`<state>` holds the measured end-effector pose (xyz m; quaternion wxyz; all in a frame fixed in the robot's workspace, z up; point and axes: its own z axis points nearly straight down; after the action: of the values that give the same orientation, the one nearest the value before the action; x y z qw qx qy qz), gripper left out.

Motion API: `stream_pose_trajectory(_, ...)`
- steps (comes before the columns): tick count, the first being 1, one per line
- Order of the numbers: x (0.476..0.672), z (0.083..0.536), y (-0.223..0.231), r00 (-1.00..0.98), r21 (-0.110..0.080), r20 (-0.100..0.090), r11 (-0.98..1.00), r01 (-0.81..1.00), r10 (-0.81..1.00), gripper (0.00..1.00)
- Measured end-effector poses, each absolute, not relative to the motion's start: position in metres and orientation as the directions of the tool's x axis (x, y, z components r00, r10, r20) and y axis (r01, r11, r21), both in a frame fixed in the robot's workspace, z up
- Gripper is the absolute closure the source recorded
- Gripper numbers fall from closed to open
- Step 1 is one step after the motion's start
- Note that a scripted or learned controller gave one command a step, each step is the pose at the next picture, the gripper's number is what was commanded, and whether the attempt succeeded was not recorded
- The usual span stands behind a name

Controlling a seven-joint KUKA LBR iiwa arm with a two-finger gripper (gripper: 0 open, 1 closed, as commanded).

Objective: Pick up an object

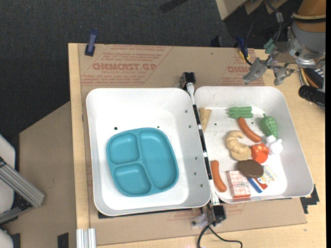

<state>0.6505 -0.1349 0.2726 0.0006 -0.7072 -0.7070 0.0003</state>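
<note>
Your gripper [265, 71] hangs above the right bin's [297, 154] far rim, fingers spread and nothing between them.

You can read red "CHEMCAST GP" print on the brown board [129, 61] under both bins; the small red carton's [239, 184] label is too small to read. Toy food fills the right bin: a croissant [238, 144], two sausages, green pieces, a tomato [259, 152]. A teal divided tray [142, 160] sits in the left bin [98, 112]. Dark carpet [46, 40] lies beyond the bench.
</note>
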Motion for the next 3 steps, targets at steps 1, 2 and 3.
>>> stream_pose_trajectory(1, 0.635, 0.076, -0.162, 0.001, -0.014, 0.004, -0.001, 1.0, 1.0, 0.0)
stream_pose_trajectory(2, 0.639, 0.096, -0.162, 0.001, 0.001, 0.0, -0.001, 1.0, 1.0, 1.0)
stream_pose_trajectory(3, 0.581, 0.153, -0.155, 0.002, -0.004, 0.002, -0.002, 1.0, 1.0, 1.0)
